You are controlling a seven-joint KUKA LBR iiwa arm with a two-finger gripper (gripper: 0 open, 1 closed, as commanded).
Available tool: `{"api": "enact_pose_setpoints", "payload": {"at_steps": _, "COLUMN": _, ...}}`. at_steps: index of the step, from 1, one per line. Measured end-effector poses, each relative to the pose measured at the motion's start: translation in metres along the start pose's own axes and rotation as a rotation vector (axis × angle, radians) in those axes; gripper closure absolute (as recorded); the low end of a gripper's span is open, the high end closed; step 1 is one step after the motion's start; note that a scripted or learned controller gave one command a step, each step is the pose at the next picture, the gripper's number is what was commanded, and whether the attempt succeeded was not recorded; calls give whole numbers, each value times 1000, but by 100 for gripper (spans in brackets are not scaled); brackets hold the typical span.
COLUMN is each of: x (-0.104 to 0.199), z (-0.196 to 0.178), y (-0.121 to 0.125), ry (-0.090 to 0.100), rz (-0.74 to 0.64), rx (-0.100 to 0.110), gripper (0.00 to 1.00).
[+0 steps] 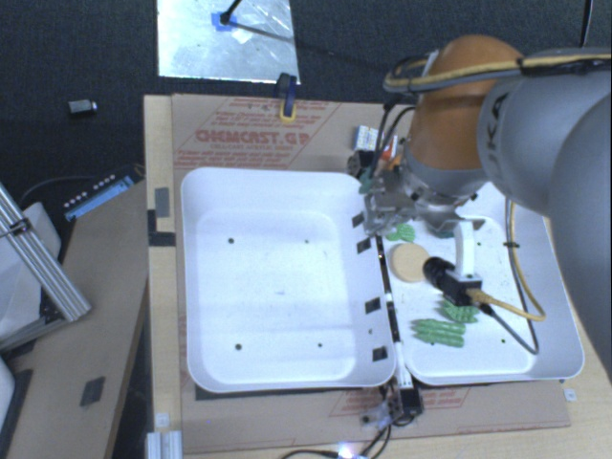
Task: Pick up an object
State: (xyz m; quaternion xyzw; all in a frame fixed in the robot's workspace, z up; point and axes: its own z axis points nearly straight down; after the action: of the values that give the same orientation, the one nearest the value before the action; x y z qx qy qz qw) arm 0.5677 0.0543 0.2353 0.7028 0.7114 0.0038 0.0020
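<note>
On the desk [105, 256], the left bin [277, 275] sits rim to rim with the right bin [550, 338]. The gripper [384, 213] hangs low at the right bin's left wall; I cannot tell whether it is spread or pressed together. Just beside it lie a green piece [403, 230] and a tan disc [409, 263]. A green pod [438, 331] lies nearer the front.

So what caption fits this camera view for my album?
Robot gripper over the right bin, near green pieces and a tan disc.
</note>
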Motion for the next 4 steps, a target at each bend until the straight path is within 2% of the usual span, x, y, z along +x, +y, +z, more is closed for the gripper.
{"api": "enact_pose_setpoints", "payload": {"at_steps": 1, "x": 77, "z": -74, "y": 24, "ry": 1, "rz": 0, "rx": -2, "gripper": 100}}
{"api": "enact_pose_setpoints", "payload": {"at_steps": 2, "x": 62, "z": -79, "y": 91, "ry": -3, "rz": 8, "rx": 1, "gripper": 100}}
{"api": "enact_pose_setpoints", "payload": {"at_steps": 3, "x": 133, "z": -82, "y": 104, "ry": 0, "rz": 3, "rx": 3, "gripper": 100}}
{"api": "enact_pose_setpoints", "payload": {"at_steps": 4, "x": 182, "z": -106, "y": 104, "ry": 1, "rz": 4, "rx": 3, "gripper": 100}}
